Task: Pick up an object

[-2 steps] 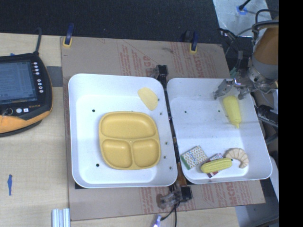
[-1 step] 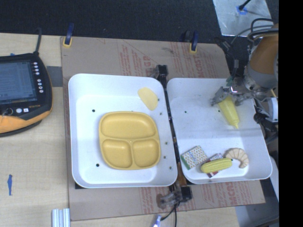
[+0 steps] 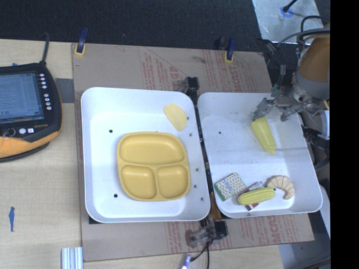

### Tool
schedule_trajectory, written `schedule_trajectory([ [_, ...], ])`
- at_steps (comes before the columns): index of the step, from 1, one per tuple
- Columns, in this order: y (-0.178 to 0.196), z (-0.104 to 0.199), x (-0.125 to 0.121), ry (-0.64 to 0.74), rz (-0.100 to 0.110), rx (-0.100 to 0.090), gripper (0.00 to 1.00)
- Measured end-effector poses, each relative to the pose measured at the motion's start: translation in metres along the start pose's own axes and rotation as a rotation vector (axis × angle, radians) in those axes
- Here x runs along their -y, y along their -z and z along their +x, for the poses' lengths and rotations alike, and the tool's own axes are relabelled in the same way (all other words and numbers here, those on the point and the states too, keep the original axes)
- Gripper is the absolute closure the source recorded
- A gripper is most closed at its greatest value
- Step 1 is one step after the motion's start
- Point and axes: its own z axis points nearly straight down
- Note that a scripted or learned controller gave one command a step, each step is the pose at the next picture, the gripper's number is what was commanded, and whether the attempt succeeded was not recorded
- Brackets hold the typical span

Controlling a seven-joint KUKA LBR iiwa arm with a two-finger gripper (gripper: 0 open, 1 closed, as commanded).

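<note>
Yellow bottle lies below the claw, whose spread prongs hold nothing.

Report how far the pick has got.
Done: the gripper is down in the right bin, at the upper end of the yellow bottle. In hand: nothing visibly; the bottle lies on the bin floor. Left: grasp and lift it.

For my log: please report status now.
Gripper open above right bin, fingers apart. Yellow bottle just below, not held. Nothing blocking.
</note>
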Motion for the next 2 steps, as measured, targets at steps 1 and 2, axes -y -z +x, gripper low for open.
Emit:
schedule_trajectory([
  [1,-0.033,0.007,0.007,0.001,0.003,0.000,0.00],
  [2,-0.033,0.000,0.038,0.000,0.003,0.001,0.00],
])
